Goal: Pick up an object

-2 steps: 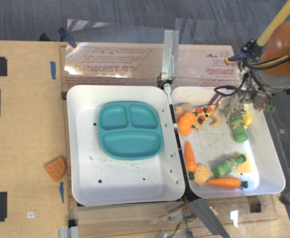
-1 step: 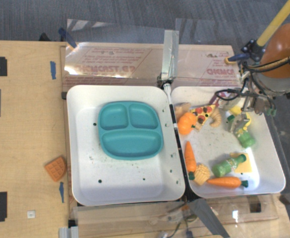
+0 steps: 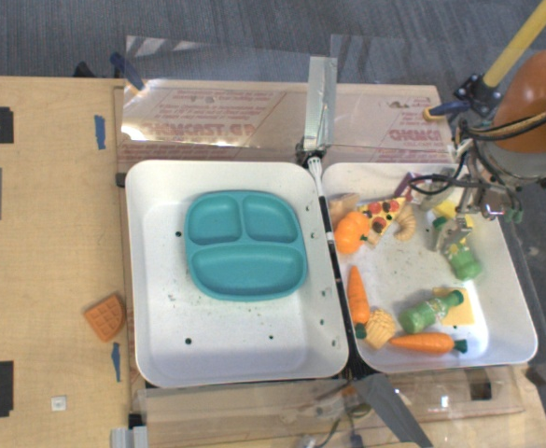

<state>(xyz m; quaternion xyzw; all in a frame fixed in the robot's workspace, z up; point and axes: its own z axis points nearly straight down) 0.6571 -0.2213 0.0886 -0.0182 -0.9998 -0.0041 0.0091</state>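
The right bin (image 3: 515,287) holds several toy foods: an orange fruit (image 3: 350,233), a pizza slice (image 3: 382,215), two carrots (image 3: 357,292) (image 3: 425,343), a green bottle (image 3: 429,311) lying on a yellow slice (image 3: 462,314), a waffle cone (image 3: 380,326) and a small green piece (image 3: 466,266). My gripper (image 3: 450,233) hangs low over the bin's far right part, just above and left of the small green piece. A yellow item (image 3: 444,209) lies partly under the wrist. I see nothing clearly held.
The left bin (image 3: 151,278) carries a teal divided plate (image 3: 245,245). A waffle piece (image 3: 105,317) lies on the wooden board to the left of the bins. A clear plastic wall (image 3: 254,119) stands behind both bins, with a metal divider (image 3: 318,101).
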